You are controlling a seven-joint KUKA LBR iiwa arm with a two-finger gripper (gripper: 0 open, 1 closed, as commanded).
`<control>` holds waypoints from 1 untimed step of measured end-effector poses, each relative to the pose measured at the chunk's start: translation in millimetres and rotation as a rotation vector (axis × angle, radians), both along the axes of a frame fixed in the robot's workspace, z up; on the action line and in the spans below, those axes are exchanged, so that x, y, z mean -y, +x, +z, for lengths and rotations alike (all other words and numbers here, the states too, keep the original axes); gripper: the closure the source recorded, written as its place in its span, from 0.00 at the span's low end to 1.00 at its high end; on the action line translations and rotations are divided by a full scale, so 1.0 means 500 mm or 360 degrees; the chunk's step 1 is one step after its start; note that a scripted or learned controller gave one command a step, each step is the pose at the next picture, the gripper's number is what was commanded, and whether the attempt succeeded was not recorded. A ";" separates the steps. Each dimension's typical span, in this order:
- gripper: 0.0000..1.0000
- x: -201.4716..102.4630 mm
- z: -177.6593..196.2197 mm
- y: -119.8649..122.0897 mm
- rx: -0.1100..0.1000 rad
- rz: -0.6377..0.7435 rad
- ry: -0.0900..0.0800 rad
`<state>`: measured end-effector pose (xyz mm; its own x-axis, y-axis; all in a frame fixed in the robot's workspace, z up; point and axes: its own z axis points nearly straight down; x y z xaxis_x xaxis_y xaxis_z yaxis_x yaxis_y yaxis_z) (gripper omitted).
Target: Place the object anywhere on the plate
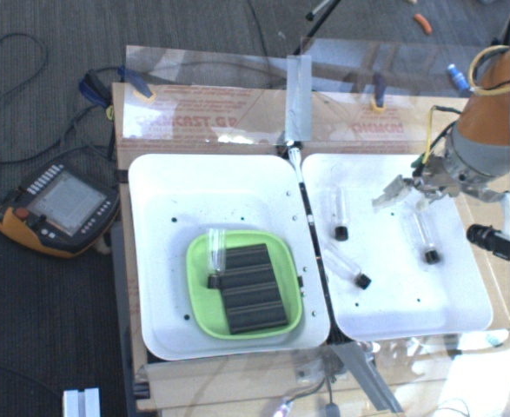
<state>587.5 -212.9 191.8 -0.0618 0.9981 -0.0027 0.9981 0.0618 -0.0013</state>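
Two shallow white bins sit side by side on a tabletop (237,124), seen from above at a slant. In the left bin (159,233) lies a green plate (198,307) with rounded corners. A dark ribbed block (253,289) covers much of the plate. Beside the block's left edge, also on the plate, lies a tube (215,257): a small clear plastic vial with a black cap, cap end toward the viewer.

The right bin (385,311) holds three more clear tubes with black caps. One (340,213) lies near the bin's left side. One (351,268) lies tilted below it. One (425,235) lies toward the right.

The arm (485,129), grey with an orange band, reaches in from the right above the right bin. Its end effector (402,189) hangs over the bin's upper middle, apart from the tubes. Its pale fingers look spread apart, with nothing between them.
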 end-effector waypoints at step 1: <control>0.00 0.019 0.056 0.034 0.0004 -0.0068 0.0001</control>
<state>604.6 -222.3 219.5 -0.0189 0.9998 -0.0023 0.9998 0.0189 0.0011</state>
